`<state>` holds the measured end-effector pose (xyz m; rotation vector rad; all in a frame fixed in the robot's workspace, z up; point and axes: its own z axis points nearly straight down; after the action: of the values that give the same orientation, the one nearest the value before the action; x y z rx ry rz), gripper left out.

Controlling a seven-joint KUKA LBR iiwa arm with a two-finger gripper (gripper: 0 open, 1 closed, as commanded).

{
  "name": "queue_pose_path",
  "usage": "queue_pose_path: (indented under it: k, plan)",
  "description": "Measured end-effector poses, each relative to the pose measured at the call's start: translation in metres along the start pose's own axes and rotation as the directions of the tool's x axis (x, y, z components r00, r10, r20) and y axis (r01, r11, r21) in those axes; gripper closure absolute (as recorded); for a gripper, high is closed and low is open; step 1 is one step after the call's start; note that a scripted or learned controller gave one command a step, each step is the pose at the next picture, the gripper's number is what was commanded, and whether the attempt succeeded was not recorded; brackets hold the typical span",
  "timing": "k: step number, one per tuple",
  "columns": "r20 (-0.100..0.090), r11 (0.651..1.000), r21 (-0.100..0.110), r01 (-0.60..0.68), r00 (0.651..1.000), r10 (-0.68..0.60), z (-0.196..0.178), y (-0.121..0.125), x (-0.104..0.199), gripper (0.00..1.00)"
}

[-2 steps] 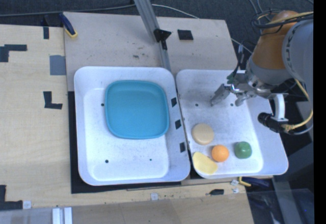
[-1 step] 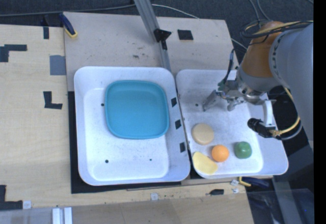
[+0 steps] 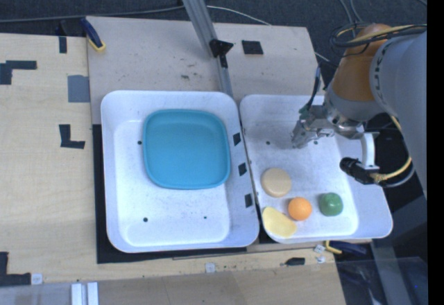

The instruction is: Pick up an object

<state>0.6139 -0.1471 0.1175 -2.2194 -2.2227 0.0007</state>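
My position: I am the gripper [image 3: 306, 136], hanging over the upper part of the right bin [image 3: 267, 114], right of frame centre, with the grey arm and its orange band reaching in from the right edge behind me.
My jaws: too small and dark against the bin floor to judge; I cannot tell whether they stand apart or together, and I see nothing lodged in them.
Candidates for pickup: four small things sit grouped in the lower part of the right bin, all resting on its floor.
Beige round piece [image 3: 276, 182]: nearest to me, below and a little left of me, apart from my tip.
Orange ball [image 3: 300, 208]: lower still, just below and right of the beige piece.
Yellow piece [image 3: 279, 222]: at the bin's lower left corner, touching or nearly touching the orange ball.
Green ball [image 3: 331, 204]: lower right of the group, apart from the orange one.
Left bin [image 3: 121, 158]: carries a blue plate [image 3: 186, 148] lying flat, well apart from me across the divider.
Done so far: by my reading, nothing lifted; every object lies on a bin floor.
Left to do: choose one, likely the beige piece as the closest, come down over it, close on it and raise it clear.
Progress: early, approach stage at best.
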Motion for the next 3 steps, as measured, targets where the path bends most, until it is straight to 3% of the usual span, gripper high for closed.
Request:
queue_pose_path:
  k: [3]
  plan:
    - [0.001, 1.0, -0.004, -0.001, 1.0, 0.001, -0.155, -0.01, 0.007, 1.0]
